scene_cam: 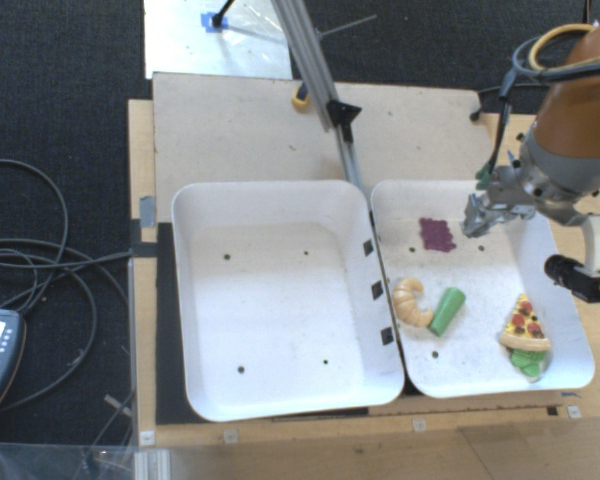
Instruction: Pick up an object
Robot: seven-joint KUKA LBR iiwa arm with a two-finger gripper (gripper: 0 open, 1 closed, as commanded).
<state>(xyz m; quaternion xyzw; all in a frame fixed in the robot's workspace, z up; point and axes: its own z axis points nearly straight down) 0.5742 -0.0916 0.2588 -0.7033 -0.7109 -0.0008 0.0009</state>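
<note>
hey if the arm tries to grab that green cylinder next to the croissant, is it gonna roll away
Probably, if nudged sideways. The green cylinder lies on its side on the right bin floor, so its round wall could roll. It lies close to the croissant, which may block it leftward. It looks like a light, stiff toy.

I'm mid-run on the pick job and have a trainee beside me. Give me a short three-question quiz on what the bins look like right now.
1. True or false: the flat purple grape-bunch toy lies in the left white bin.
2. Multiple choice: which item touches the tan croissant toy? A) the green cylinder block B) the pizza slice toy C) the purple toy
3. Fill in: the gripper hovers over the ____ white bin, just to the right of the purple toy.

Key: 1 false, it lies in the right bin; 2 A; 3 right.
</note>
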